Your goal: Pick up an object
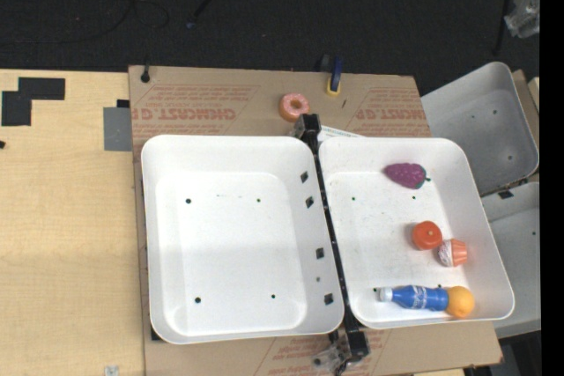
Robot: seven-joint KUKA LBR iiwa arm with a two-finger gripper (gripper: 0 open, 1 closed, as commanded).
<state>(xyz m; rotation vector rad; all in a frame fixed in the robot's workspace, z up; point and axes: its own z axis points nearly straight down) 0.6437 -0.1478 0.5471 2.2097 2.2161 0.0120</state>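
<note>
Lying in the right bin (374,233) are five small things: a purple fruit (405,175) at the far side, an orange cap (426,235) touching a red-and-white ball (453,254), and a blue bottle (414,298) at the near wall, its end against an orange ball (460,302). A pink doughnut (294,107) sits on the cardboard (220,101) beyond the left bin (159,189) (just past the bins' far rims). The claw's state cannot be told.
</note>
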